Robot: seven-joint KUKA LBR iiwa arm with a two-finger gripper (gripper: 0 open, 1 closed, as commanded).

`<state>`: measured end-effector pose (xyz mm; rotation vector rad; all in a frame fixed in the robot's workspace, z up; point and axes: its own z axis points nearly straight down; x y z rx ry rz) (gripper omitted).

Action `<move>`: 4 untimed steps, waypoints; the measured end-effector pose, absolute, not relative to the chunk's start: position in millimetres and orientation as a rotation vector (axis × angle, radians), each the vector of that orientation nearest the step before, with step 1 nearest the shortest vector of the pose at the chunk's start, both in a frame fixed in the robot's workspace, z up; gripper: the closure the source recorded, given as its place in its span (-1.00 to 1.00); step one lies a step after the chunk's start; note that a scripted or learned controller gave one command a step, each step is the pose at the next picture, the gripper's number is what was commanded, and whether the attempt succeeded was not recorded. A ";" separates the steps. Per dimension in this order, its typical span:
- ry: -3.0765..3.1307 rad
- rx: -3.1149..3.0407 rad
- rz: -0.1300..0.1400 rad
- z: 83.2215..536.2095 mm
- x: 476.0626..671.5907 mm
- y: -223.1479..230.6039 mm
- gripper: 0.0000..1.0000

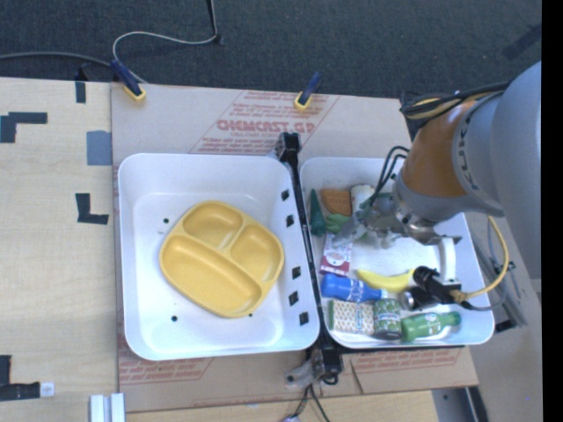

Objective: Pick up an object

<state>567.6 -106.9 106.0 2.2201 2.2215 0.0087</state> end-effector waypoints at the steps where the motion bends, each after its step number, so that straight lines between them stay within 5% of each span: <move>1: 2.223 2.221 0.008 115.2 567.2 -106.5 1.00; 2: 2.222 2.219 0.001 184.8 616.8 -84.8 1.00; 3: 2.222 2.220 -0.003 184.0 599.0 -87.8 1.00; 4: 2.222 2.221 -0.004 184.0 598.9 -87.8 -1.00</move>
